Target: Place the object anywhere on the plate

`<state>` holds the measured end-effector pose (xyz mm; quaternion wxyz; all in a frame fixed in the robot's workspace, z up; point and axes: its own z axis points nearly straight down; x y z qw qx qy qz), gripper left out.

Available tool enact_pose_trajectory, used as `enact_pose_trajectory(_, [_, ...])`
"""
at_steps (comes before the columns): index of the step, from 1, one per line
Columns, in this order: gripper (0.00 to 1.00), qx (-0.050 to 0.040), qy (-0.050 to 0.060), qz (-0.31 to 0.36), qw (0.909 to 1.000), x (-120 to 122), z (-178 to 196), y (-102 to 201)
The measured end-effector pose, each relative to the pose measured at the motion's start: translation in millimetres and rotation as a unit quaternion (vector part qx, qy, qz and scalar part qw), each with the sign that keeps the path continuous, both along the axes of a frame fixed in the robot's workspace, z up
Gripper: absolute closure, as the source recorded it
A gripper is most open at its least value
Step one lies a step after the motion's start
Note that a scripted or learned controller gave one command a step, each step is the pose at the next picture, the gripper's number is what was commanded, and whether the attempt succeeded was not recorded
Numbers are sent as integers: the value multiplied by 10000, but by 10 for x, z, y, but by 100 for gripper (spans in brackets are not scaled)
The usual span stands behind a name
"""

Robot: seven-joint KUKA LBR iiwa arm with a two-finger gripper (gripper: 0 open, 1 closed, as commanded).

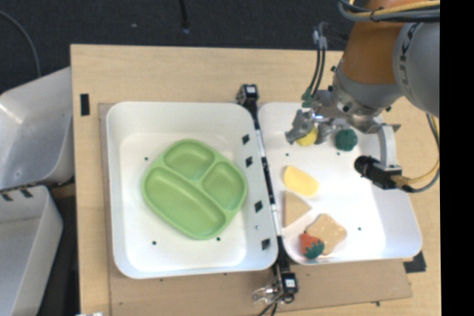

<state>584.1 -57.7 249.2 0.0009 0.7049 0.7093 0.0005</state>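
The small yellow object (pixel 307 137) lies at the far end of the right bin (pixel 385 222), at the tip of my hand (pixel 309 131); whether I grip it, I cannot tell. Judged step: pick-up. Next move requires a confirmed hold, then transfer left to the green plate (pixel 194 189). No legible writing anywhere
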Motion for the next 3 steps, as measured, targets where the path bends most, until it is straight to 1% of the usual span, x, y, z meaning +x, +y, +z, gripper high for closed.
enact_pose_trajectory(1, [100, 11, 2, 8, 10000, 40, 79, 533])
enact_pose_trajectory(2, [100, 5, 3, -3, 10000, 117, 118, 998])
enact_pose_trajectory(3, [100, 9, 3, 6, 10000, 242, 110, 1509])
